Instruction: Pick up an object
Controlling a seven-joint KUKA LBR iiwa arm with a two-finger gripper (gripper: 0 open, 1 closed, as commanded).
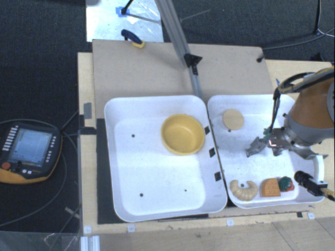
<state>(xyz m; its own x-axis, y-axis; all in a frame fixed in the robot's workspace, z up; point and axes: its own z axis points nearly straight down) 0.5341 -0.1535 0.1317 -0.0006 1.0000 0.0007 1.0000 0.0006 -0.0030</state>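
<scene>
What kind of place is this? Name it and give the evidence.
Probably a robotics lab bench for grasping trials: an arm reaches over two white bins of small objects, with a teach pendant on the dark floor and a stand pole overhead.

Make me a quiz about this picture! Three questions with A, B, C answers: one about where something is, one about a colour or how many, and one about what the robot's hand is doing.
1. Where is the bowl?
A. In the left bin
B. In the right bin
C. On the floor

2. What colour is the bowl?
A. Blue
B. Yellow
C. Black

3. What is the hand doing?
A. Lifting the bowl
B. Carrying the round tan disc
C. Hanging over the right bin

Answers:
1. A, it sits in the left bin, near its upper right corner.
2. B, it is yellow all over.
3. C, the hand is above bare bin floor, apart from the tan disc.
</scene>
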